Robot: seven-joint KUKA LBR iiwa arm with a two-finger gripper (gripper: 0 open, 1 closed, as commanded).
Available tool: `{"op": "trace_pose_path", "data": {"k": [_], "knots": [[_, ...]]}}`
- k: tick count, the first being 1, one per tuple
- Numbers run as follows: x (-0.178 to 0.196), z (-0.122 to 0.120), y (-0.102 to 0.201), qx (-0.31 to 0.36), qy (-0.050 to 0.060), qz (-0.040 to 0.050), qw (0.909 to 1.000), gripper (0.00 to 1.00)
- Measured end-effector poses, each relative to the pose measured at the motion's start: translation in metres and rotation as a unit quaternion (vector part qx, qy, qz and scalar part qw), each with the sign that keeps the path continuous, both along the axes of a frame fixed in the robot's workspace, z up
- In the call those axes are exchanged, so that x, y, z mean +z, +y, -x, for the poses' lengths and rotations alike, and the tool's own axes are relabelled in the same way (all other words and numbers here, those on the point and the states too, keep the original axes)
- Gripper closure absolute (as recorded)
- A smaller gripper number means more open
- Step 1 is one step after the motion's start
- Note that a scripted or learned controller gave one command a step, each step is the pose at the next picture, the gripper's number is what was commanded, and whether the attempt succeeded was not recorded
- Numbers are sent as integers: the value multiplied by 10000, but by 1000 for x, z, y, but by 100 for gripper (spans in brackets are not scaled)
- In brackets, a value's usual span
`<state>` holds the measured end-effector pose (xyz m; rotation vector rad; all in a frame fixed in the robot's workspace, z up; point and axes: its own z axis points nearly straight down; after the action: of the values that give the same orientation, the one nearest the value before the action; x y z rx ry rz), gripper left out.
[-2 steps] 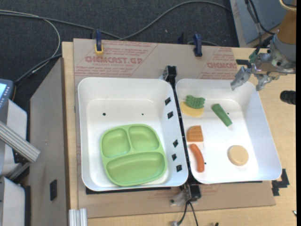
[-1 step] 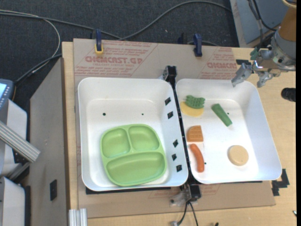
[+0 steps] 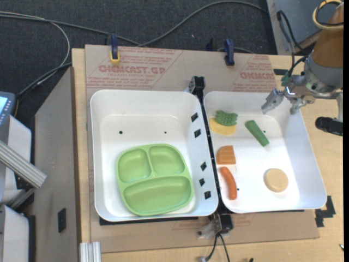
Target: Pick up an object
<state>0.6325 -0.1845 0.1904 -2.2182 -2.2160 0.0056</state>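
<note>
Cardboard (image 3: 163,64) printed "CHEMCAST GP", claw (image 3: 282,101) spread, unladen, above right bin (image 3: 305,162) rim

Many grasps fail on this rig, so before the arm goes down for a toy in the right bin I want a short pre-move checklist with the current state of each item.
1. Gripper carries nothing between its fingers: ok.
2. Fingers spread enough for a grasp: ok, they appear apart.
3. Gripper over the right bin: ok, it hangs above the far right corner.
4. A target stands free: ok, the green stick and the tan round piece lie apart from other toys.
5. Crowded targets: not ok, the green leafy piece sits on the yellow piece, beside the bin wall.
6. Gripper height above the bin floor: cannot tell.
</note>
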Motion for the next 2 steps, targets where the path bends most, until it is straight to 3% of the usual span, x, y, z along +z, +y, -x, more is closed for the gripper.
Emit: {"op": "trace_pose_path", "data": {"k": [2], "knots": [[-108,-1,1,5,-4,-1,10000,0]]}}
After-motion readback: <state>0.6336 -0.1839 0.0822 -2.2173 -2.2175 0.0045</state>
